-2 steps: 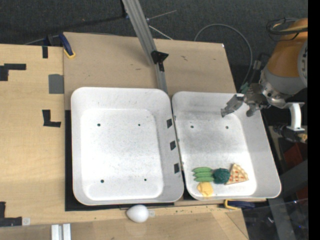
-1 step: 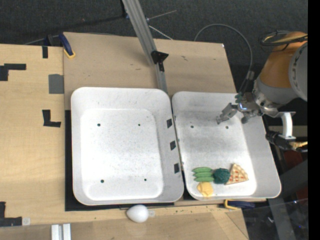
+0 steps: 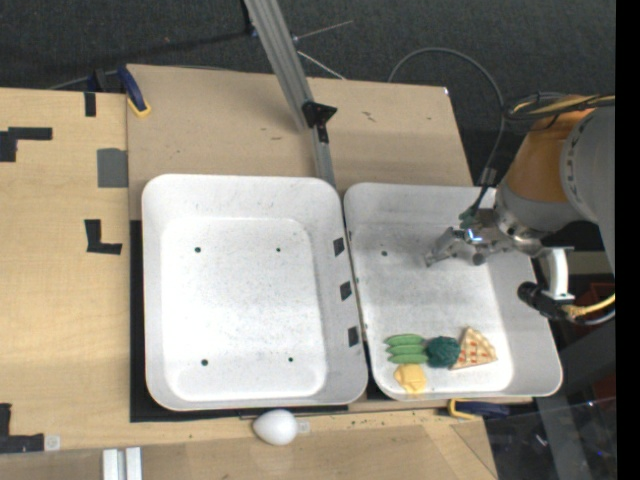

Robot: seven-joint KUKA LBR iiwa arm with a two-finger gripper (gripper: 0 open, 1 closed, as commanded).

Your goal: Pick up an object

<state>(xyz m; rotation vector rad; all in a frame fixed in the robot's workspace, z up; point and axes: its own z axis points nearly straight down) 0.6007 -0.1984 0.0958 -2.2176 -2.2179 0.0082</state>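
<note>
Arm: the grey KUKA arm with an orange band [image 3: 545, 163] reaches in from the right side and bends down over the right shallow white plastic bin [image 3: 420, 268], its wrist above that bin's upper right part.
Gripper: the two-finger metal gripper [image 3: 437, 256] points left and slightly downward over the bin's bare floor, near the middle of its upper half; the fingers look slightly spread, and nothing sits between them.
Objects: a small cluster of toy food lies at the lower end of the right bin, well apart from the gripper.
Green piece: a light green ridged, pod-like toy [image 3: 405, 346] lies at the left of the cluster.
Dark piece: a dark green bumpy broccoli-like toy [image 3: 441, 349] touches the pod's right end.
Slice: a tan and red pizza-like wedge [image 3: 475, 349] lies just right of the broccoli toy.
Yellow piece: a small yellow toy [image 3: 410, 376] sits just below the pod, near the bin's lower rim.
Left bin: a second shallow white bin [image 3: 240, 288] sits beside the right bin, on its left.
Outside: a white egg-shaped object [image 3: 275, 427] rests on the bench just below the left bin's lower rim.
</note>
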